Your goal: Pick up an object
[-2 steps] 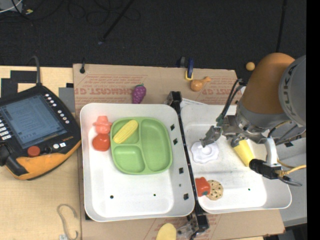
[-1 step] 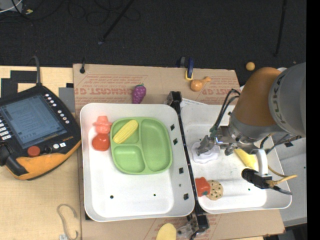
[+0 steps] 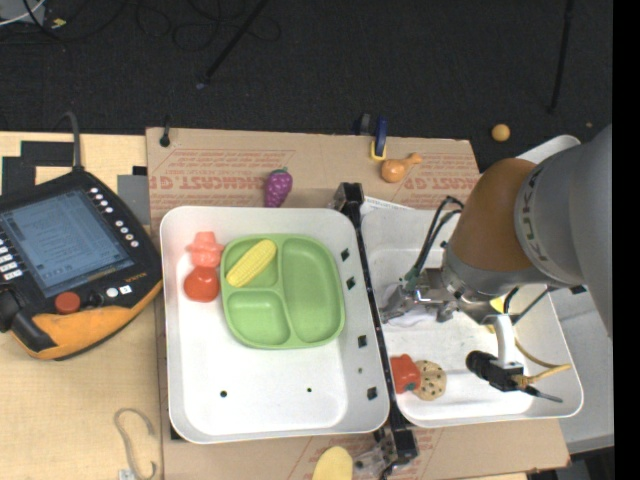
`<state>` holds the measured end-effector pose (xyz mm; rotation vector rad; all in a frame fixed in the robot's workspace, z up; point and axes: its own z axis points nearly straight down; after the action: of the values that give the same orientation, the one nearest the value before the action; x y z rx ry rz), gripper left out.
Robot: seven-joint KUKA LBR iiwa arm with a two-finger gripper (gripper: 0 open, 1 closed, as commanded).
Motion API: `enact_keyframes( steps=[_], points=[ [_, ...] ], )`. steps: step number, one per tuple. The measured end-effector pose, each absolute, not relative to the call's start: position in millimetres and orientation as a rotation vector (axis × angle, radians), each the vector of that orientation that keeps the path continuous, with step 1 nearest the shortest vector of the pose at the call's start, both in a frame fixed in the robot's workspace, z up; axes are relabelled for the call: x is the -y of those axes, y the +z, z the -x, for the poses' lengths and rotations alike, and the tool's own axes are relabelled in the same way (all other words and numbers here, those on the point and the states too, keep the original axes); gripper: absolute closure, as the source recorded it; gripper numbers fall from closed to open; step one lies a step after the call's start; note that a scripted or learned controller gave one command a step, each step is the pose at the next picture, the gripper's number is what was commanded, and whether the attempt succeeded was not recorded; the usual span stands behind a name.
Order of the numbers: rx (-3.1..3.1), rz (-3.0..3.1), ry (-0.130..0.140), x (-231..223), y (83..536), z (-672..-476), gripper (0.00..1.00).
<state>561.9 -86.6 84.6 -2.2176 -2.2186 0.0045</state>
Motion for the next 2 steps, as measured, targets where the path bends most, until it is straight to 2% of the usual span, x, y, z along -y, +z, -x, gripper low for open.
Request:
enact_keyframes(
  steps=[1,2],
  points=[
    [2.210,2.226,0.003,88.8,96.7,-561.8,1.00],
    [2.212,2.231,-0.001,91.1,157.4,-556.2,1.00]
  ],
)
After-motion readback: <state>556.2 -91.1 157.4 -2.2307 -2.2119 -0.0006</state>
